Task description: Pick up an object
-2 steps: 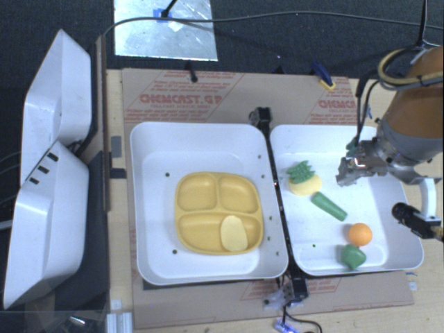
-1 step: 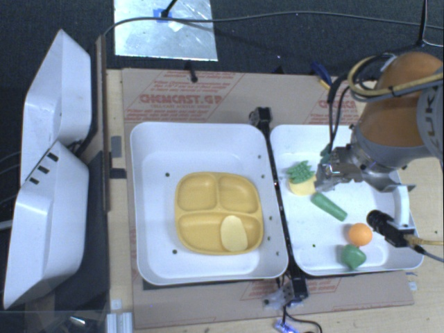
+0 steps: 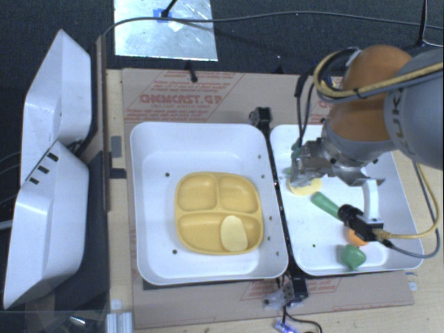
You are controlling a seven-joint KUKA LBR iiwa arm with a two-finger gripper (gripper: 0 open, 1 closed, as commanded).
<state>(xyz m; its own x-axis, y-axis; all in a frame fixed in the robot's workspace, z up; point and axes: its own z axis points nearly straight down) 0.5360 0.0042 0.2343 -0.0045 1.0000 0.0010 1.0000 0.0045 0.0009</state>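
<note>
Arm (image 3: 388,109): reaches in from the right, over the right bin (image 3: 399,252).
Gripper (image 3: 303,174): low at the far left of the right bin, on a pale yellow piece (image 3: 307,186); whether it grips, I cannot tell.
Right bin: green handle (image 3: 325,203), orange piece (image 3: 356,238), green block (image 3: 352,256).
Left bin (image 3: 149,207): yellow tray (image 3: 218,210) with a pale oval (image 3: 234,233) in its near right compartment.

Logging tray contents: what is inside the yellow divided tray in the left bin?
The yellow divided tray holds one pale yellow oval piece in its lower compartment. The two upper compartments show nothing; no part is covered.
</note>
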